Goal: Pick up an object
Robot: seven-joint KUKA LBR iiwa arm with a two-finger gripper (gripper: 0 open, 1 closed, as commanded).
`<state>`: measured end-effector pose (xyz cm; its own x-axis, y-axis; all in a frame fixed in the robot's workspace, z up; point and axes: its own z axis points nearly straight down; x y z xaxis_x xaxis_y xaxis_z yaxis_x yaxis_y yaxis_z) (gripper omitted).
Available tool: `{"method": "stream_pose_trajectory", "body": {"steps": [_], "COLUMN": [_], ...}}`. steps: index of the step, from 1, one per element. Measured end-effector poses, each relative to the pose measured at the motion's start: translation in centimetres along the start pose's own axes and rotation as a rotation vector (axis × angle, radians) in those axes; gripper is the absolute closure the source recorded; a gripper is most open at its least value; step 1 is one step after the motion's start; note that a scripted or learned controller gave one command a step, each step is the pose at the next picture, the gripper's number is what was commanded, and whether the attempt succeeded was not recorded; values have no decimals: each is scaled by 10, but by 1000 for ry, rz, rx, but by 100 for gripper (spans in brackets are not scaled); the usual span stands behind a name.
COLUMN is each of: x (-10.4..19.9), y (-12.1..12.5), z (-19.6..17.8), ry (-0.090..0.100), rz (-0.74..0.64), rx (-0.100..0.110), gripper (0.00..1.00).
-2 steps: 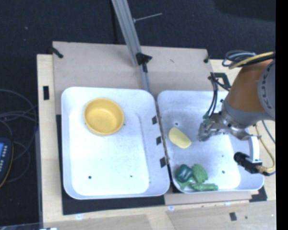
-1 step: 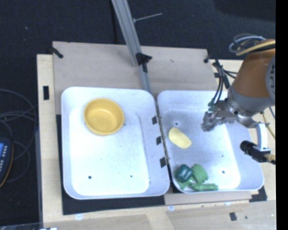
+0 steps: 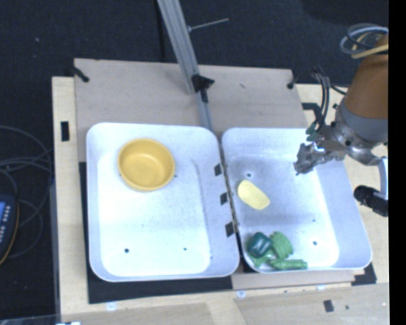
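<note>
The green toys (image 3: 273, 248) at the right bin's (image 3: 338, 202) six o'clock and the pale yellow piece (image 3: 253, 195) mid-bin lie well apart from the pincer (image 3: 304, 161) at two o'clock, its spread I cannot tell, so a straight descent would probably close on bare floor.

My candidate objects lie in the two white bins. The yellow bowl (image 3: 147, 164) sits upright in the left bin (image 3: 155, 249), in its upper left part, opening facing up, apart from the walls. The pale yellow oblong piece (image 3: 253, 195) lies flat in the right bin (image 3: 338, 202), near the dividing wall, tilted on a diagonal. The dark green block (image 3: 260, 244) rests near that bin's lower edge, touching the lighter green leafy item (image 3: 283, 250), which extends right along the lower rim.
</note>
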<state>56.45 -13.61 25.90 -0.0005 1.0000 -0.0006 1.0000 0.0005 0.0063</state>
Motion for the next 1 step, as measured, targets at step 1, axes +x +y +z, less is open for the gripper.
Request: {"method": "stream_pose_trajectory", "body": {"steps": [1], "x": [0], "y": [0], "z": [-5], "ry": [1], "rz": [0], "rx": [5], "gripper": [100]}}
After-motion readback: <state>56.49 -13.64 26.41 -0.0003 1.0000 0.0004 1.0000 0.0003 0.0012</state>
